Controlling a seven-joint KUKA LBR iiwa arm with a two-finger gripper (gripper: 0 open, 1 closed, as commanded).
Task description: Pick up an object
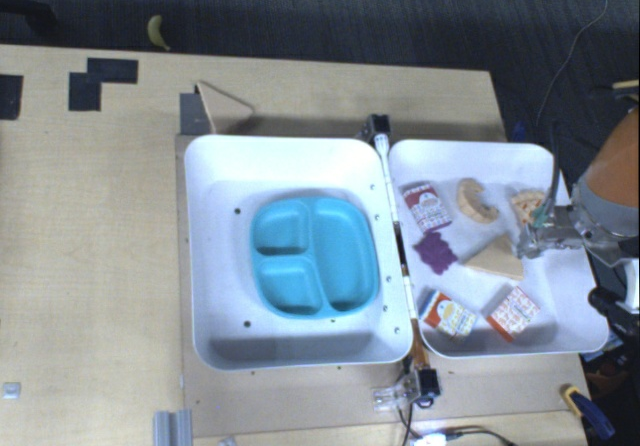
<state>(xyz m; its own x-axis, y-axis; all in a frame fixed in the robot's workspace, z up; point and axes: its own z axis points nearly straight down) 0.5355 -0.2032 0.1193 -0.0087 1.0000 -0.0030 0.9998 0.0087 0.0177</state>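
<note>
The wedge, a pale tan slab, lies in the right bin just left of my gripper, and I judge it my likeliest pick because it sits closest under my tip. My gripper hangs low over the bin's right half, between the wedge and a crumbly beige piece on the far side. Whether my jaws are apart or together I cannot tell from this slant, and I see nothing between them, so I claim no hold.

The rest is scattered loosely, which leaves room to come down: a roll at the far middle, a red-and-white packet to the far left, a purple piece touching the wedge's left end, and two small cartons along the near wall.

The left bin holds a blue tray with three compartments, lying flat in the middle, well apart from my reach, so I judge it a poor target for now
</note>
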